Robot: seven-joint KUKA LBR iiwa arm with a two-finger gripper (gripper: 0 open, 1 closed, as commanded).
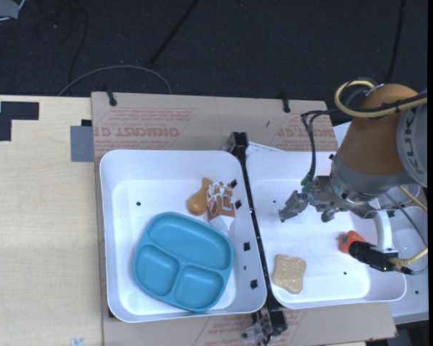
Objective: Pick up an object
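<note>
Two bins: shallow and white, set side by side on a cardboard sheet (173, 125) that lies on the pale wooden surface (36, 229); a black strip (249, 222) runs along the edge they share.
Left bin (119, 193): holds three things, all in its middle and right part.
Blue plate (182, 262): has three compartments and lies flat and slightly turned, toward 6 o'clock of the left bin, its lower rim close to the bin's near wall.
Brown figure (198, 200): small and orange-brown, at about 1 o'clock in the left bin, just beyond the plate's upper rim.
Patterned packet (221, 200): red, white and brown, touching the figure on its 3 o'clock side and close to the left bin's right wall.
Right bin (325, 269): its white floor is mostly bare at the centre.
Tan slice (289, 273): toast-like and lying flat at about 7 o'clock in the right bin, near the black strip and well apart from the plate.
End effector (292, 207): over the right bin at about 10 o'clock, pointing toward 9 o'clock, with the tan slice at its 6 o'clock and clear of it; whether it is wide or narrow cannot be told from this angle.
Arm (379, 139): grey with an orange band, coming in from 3 o'clock over the right bin's far right corner.
Orange bit (348, 241): small, at 3 o'clock in the right bin; whether it lies loose in the bin cannot be told.
</note>
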